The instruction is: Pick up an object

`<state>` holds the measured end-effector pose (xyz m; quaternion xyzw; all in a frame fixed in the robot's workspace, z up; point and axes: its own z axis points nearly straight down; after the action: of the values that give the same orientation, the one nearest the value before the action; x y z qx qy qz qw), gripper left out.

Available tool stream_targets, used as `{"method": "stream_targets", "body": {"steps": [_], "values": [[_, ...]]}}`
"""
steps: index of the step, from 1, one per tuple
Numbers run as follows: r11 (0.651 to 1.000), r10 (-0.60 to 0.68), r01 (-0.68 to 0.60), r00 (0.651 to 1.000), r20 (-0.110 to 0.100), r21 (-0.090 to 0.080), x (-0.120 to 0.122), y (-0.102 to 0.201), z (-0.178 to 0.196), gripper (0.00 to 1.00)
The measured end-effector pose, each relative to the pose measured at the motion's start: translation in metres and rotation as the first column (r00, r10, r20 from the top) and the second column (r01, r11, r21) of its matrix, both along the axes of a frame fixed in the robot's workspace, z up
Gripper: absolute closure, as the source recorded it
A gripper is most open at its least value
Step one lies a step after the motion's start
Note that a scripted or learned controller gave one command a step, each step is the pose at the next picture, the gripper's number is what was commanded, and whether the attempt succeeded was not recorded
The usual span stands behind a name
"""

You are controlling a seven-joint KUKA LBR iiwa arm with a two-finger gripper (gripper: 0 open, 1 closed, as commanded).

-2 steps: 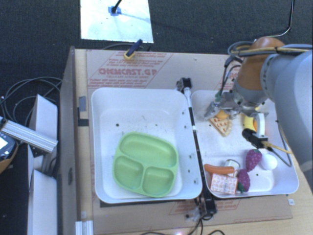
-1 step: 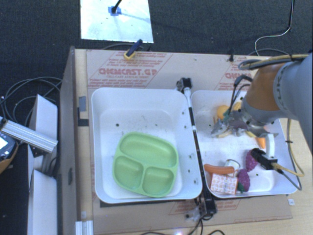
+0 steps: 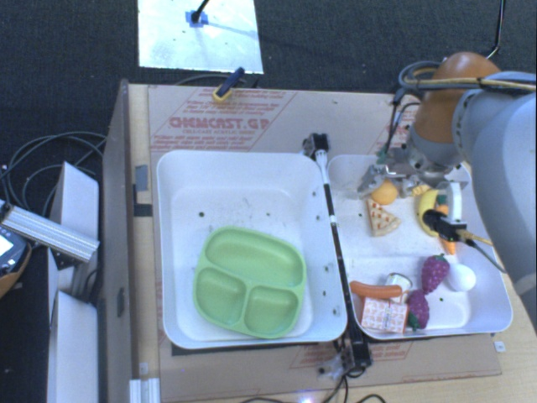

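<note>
My gripper [image 3: 379, 176] hangs low over the far part of the right bin [image 3: 359, 254], below the grey wrist with its orange band. Directly under it, at its near side, lies a small orange ball [image 3: 385, 194]. A pizza slice toy [image 3: 383, 219] rests just nearer than the ball. To the right of the ball is a yellow banana [image 3: 427, 201], partly hidden by the arm. I see nothing lifted off the bin floor.
Near the right bin's front lie purple grapes [image 3: 434, 272], a white egg [image 3: 461, 278], a sausage [image 3: 377, 290], a waffle square [image 3: 384, 316] and a purple piece [image 3: 417, 309]. A green divided plate [image 3: 249, 281] sits in the left bin [image 3: 210, 187].
</note>
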<state>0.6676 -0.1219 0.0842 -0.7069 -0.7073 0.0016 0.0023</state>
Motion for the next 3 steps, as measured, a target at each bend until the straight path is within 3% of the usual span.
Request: {"method": "stream_targets", "body": {"steps": [1,2,3], "values": [[1.0,0.001,-0.001,1.0,0.005,-0.001,-0.101,0.018,0.0,0.0],[1.0,0.003,-0.003,1.0,0.009,-0.003,-0.026,-0.037,0.001,0.0],[1.0,0.001,-0.001,1.0,0.005,0.0,-0.098,0.016,0.0,0.0]]}}
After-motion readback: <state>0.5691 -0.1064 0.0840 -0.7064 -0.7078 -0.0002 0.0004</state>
